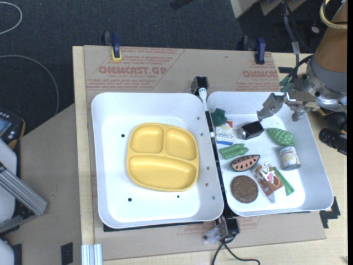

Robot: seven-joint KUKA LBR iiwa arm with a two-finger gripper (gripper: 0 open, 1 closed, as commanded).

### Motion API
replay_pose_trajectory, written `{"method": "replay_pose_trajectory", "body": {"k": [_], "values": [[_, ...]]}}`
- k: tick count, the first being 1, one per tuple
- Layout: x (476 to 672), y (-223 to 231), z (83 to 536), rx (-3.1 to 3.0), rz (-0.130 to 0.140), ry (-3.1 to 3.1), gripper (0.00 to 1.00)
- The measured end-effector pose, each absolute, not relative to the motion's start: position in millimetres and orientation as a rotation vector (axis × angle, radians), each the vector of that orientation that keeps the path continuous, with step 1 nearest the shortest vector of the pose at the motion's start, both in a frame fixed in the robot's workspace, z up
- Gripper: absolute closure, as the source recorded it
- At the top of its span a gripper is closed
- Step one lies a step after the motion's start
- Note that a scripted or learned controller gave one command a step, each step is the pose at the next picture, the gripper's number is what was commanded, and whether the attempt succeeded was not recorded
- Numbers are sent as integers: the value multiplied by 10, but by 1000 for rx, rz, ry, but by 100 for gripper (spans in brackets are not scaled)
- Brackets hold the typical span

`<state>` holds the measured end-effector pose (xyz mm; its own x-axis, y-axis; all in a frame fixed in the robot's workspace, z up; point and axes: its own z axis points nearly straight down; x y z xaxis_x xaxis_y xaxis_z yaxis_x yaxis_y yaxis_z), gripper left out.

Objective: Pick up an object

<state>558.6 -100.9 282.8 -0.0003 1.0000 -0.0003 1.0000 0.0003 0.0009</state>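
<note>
Overhead, two white bins sit side by side on the bench, their inner rims touching along the middle.

Edges and room: the left bin (pixel 105 148) has bare floor all round its one item, widest along the near and left walls. The right bin (pixel 317 164) is crowded through its centre; free floor lies along the far wall and the near right corner.

Gripper (pixel 281 105): enters from the right, above the far right part of the right bin, grey metal parts below the orange band. One finger (pixel 268 106) slants down toward the bin's middle. Whether the fingers are spread or closed cannot be told at this angle. Nothing is seen between them.

Left bin: a yellow sectioned plate (pixel 162 156), three compartments, lying flat near the centre.

Right bin:
- black cylinder (pixel 252 130), just below the finger tip, very near it; contact unclear
- green textured piece (pixel 279 135), just right of the cylinder
- small can (pixel 288 157), near the right wall
- dark green item (pixel 219 115), far left corner
- small white carton (pixel 224 135), against the left wall
- green pea pod (pixel 233 150)
- watermelon slice (pixel 245 162), just beneath the pod
- round brown cookie (pixel 244 187), near wall
- brown packet (pixel 268 179), beside the cookie, with a green strip (pixel 285 183) on its right
</note>
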Motion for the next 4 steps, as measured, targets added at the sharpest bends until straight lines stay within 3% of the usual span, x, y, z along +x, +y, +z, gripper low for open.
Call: {"method": "replay_pose_trajectory", "body": {"k": [1,2,3,4], "values": [[4981,-420,5196,2205,25,2216,0],[4994,-430,5207,2215,5,2220,100],[4964,-48,3368,2229,-20,2233,100],[4771,942,2748,2216,-9,2239,100]]}}
